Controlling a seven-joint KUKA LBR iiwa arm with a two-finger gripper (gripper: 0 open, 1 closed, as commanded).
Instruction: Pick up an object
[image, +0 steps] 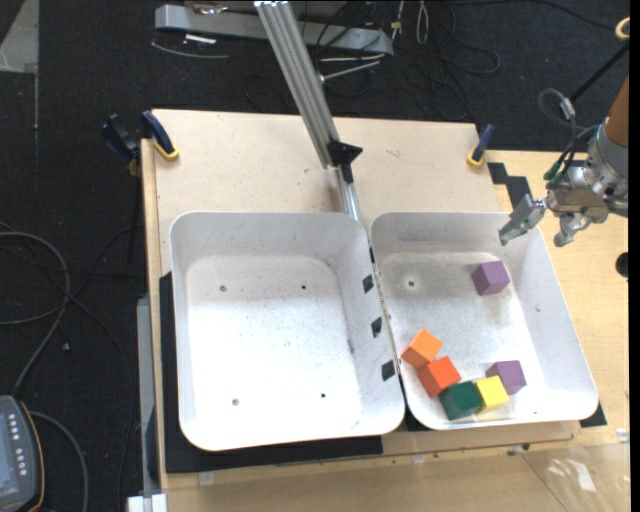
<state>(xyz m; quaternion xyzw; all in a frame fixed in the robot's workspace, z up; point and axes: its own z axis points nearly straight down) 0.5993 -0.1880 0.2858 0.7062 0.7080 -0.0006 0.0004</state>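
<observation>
My gripper (545, 225) hangs open over the far right edge of the right bin (560, 300), with nothing between its fingers. A purple cube (489, 277) lies alone in that bin, below and to the left of the gripper. Near the bin's front sit two orange cubes (423, 347) (439, 375), a green cube (461, 400), a yellow cube (491, 392) and a second purple cube (508, 375), clustered together.
The left bin (200, 250) adjoins the right one along a shared divider (375, 310). A slanted metal rod (310, 95) runs down to the bins' back edge. Clamps (160, 135) (481, 145) grip the wooden bench's far corners.
</observation>
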